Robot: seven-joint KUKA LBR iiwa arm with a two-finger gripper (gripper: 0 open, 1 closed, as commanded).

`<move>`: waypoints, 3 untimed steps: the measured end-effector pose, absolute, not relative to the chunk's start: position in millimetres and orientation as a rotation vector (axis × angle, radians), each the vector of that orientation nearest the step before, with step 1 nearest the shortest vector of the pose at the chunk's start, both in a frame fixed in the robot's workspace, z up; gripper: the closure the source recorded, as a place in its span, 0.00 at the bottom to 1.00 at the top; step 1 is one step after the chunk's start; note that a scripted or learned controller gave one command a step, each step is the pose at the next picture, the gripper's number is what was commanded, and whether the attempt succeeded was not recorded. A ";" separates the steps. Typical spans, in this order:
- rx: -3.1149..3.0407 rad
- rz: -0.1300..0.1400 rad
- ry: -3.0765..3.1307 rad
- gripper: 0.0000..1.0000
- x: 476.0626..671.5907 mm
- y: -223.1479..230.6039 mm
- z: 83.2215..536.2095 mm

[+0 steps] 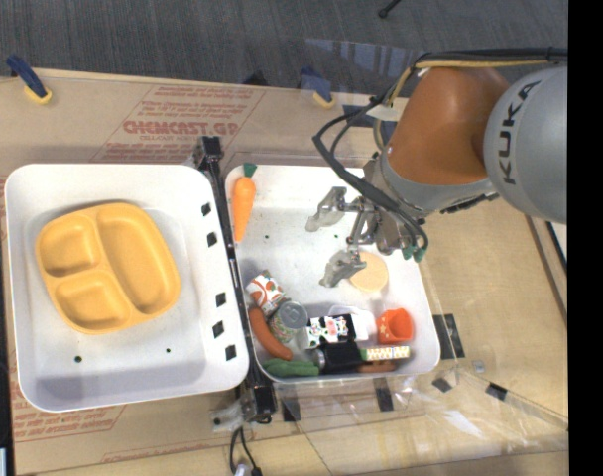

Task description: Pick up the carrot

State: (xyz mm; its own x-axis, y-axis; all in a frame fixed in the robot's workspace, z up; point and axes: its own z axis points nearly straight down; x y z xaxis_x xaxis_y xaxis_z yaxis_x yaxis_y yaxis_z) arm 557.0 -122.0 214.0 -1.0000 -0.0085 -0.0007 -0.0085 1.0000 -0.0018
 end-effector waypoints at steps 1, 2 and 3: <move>0.202 0.002 3.136 0.00 610.0 -95.1 166.5; 0.390 0.000 3.118 0.00 649.0 -92.9 117.2; 0.400 -0.002 3.118 0.00 651.1 -112.6 91.4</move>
State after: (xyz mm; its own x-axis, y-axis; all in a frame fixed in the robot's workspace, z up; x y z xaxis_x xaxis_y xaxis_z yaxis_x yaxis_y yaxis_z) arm 651.1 -112.6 91.4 -0.9676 0.2526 0.0017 0.2526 0.9676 -0.0015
